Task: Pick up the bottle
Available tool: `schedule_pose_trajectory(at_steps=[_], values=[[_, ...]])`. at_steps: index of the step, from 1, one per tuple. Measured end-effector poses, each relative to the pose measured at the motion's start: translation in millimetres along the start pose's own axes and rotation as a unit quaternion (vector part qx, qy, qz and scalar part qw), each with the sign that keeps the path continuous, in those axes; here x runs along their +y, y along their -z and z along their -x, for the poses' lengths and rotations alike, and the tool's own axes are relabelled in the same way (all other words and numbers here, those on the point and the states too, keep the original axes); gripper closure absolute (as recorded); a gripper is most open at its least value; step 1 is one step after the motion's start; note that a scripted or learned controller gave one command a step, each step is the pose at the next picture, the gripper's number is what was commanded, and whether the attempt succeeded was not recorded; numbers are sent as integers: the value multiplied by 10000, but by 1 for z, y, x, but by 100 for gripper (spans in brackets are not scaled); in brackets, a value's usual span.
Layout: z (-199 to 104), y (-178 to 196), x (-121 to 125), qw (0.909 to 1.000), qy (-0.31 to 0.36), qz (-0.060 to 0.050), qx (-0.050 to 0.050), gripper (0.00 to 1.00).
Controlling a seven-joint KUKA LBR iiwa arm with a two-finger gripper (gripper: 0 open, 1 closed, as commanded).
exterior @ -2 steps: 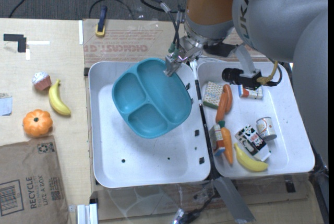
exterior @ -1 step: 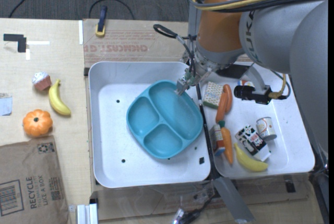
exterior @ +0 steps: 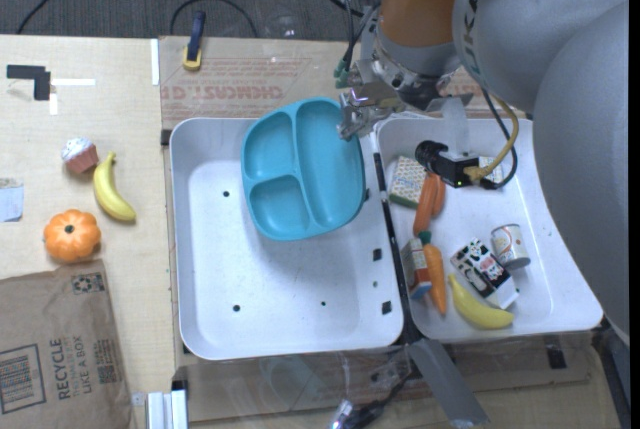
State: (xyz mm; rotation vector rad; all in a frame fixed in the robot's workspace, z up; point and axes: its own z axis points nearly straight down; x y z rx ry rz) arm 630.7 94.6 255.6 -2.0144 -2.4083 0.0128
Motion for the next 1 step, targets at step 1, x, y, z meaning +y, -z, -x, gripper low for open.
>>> schedule_pose_trajectory(at_steps=[1], values=[[1, 4, -1, 10000, 6, -46, -19, 100]])
